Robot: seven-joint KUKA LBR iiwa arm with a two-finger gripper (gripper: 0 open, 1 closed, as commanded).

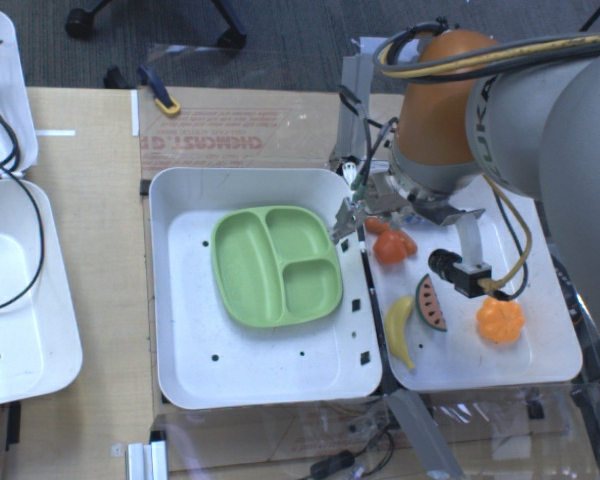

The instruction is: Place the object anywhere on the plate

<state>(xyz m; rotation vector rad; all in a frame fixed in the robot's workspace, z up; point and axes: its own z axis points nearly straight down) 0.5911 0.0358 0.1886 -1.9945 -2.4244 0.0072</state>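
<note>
- Grey and orange, your arm reached in from the right, and its gripper [365, 213] hung low over the wall between the two bins; you could not tell from this angle how it was set.
- Just to the right of the tool and touching distance below it lay a red tomato-like fruit [392, 243] in the right bin [540, 368], the nearest candidate for the object; whether it was gripped could not be seen.
- The green plate [277, 264], three-sectioned, lay left of the tool in the left bin [180, 298], so the coming move ran leftward across the dividing wall.
- Farther out in the right bin sat a watermelon slice [431, 303], a banana [399, 333] and an orange fruit [500, 321].
- Room around the plate looked open; the bin wall was your one edge to clear.
</note>
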